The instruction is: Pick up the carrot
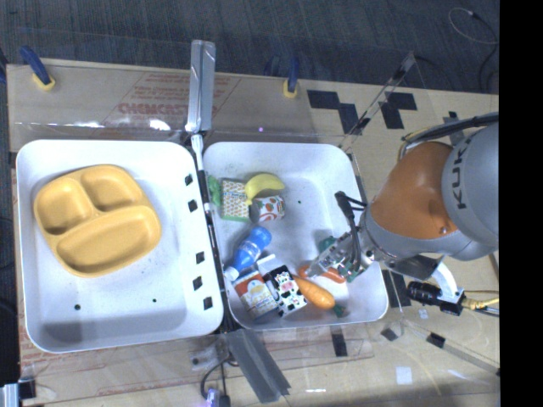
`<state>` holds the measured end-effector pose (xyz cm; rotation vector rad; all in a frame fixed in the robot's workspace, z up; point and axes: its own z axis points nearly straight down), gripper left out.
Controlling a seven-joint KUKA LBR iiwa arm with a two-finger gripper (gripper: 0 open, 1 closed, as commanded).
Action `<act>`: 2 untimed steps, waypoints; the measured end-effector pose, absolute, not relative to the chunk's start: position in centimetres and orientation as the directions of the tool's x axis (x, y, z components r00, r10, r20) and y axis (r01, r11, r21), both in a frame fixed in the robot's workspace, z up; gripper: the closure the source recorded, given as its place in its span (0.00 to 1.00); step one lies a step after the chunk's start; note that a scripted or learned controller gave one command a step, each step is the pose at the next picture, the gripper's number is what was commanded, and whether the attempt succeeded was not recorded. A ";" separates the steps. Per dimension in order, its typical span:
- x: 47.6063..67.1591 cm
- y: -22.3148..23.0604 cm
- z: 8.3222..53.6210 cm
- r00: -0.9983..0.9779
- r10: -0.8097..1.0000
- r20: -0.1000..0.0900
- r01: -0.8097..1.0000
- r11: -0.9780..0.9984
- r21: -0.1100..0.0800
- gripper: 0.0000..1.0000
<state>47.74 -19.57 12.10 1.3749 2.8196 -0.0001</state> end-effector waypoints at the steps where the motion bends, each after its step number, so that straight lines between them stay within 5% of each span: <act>1: 47.7 -19.6 12.1 -0.616 0.788 -0.004 0.788 0.616 0.002 0.00; 2: 48.2 -20.7 10.3 -0.662 0.750 -0.006 0.750 0.662 0.009 0.00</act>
